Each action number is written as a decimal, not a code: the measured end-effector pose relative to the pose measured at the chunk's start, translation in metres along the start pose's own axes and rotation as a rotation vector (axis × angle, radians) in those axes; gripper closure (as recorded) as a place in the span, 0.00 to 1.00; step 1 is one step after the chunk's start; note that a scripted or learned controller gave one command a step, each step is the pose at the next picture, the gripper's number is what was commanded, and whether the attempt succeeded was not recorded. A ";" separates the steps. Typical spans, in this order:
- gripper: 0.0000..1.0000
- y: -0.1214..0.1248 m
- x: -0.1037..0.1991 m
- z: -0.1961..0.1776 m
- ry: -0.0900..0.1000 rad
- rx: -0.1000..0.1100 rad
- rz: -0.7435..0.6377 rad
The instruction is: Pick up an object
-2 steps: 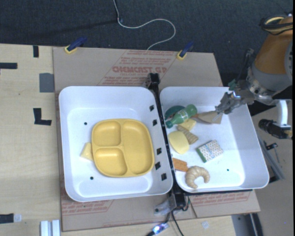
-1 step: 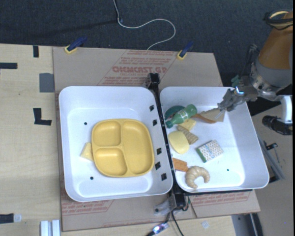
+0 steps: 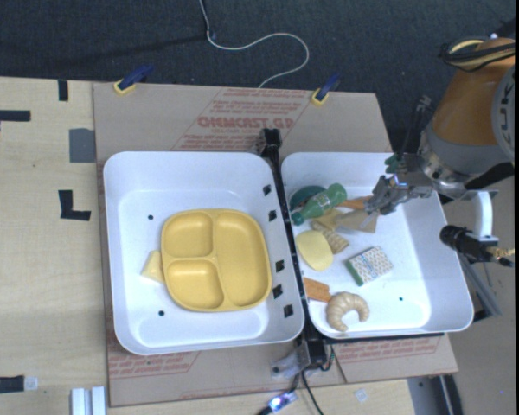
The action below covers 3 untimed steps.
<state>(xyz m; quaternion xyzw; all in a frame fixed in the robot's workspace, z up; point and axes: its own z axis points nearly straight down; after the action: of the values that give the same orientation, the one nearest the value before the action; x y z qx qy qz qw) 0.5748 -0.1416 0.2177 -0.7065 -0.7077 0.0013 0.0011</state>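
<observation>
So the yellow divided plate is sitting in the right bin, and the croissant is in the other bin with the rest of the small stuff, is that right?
Not quite. The camera view shows the yellow divided plate in the left bin, not the right one. The rest holds: the croissant lies in the other bin, the right bin, with the small items.

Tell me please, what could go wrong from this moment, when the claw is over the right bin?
1. The toys in the right bin lie crowded: the green bottle, the yellow lemon and a tan wedge touch or nearly touch, so the claw may push one aside or lift two together.
2. The claw hangs near the bin's far wall, so it might strike the rim.
3. The croissant is rounded and may slip.
</observation>
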 end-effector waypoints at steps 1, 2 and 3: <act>1.00 -0.025 0.058 0.002 0.001 0.001 -0.003; 1.00 -0.045 0.105 -0.015 0.002 0.000 -0.004; 1.00 -0.053 0.125 0.000 0.000 0.001 -0.001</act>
<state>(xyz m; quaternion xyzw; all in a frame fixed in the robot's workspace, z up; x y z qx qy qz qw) 0.5214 -0.0163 0.2180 -0.7062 -0.7080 0.0016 0.0016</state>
